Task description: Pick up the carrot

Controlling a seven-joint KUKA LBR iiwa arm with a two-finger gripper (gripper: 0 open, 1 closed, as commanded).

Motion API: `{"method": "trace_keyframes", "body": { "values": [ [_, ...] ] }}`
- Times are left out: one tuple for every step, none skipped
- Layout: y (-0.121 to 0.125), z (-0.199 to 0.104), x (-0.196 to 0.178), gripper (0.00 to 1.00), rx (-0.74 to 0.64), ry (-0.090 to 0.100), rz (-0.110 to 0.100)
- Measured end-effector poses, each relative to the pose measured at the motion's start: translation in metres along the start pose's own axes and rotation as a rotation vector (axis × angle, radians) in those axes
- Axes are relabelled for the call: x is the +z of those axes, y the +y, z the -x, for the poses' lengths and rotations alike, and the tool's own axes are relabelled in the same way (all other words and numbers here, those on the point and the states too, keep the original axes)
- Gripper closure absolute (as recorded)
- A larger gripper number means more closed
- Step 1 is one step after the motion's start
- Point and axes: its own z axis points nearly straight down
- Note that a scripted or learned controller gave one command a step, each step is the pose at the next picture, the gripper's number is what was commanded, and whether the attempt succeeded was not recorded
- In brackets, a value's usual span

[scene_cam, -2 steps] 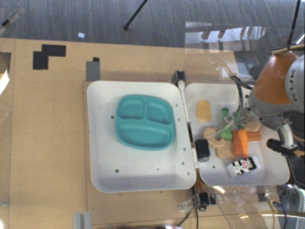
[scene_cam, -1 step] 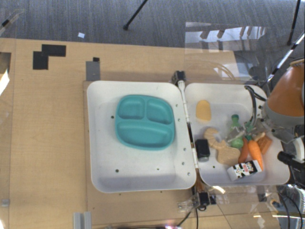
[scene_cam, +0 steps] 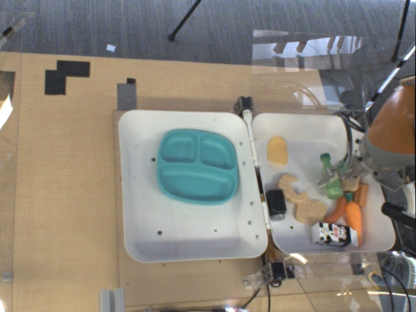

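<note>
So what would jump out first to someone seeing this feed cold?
Probably the teal divided plate, alone in the left bin. Next, the clutter in the right bin: the orange carrot near its right edge, with the arm's pincer hovering just above it.

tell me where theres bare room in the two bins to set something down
Left bin: bare floor all round the teal divided plate, widest along the near edge below it. Right bin: a bare patch between the yellow piece and the gripper. Its near right corner is crowded: carrot, tan pieces, black block, small carton.
</note>
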Motion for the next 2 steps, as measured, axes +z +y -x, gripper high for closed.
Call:
{"method": "trace_keyframes", "body": {
  "values": [
    [0.000,-0.001,0.000,0.00,0.000,0.004,-0.001],
    [-0.034,-0.004,0.005,0.00,-0.225,-0.012,0.015]
  ]
}}
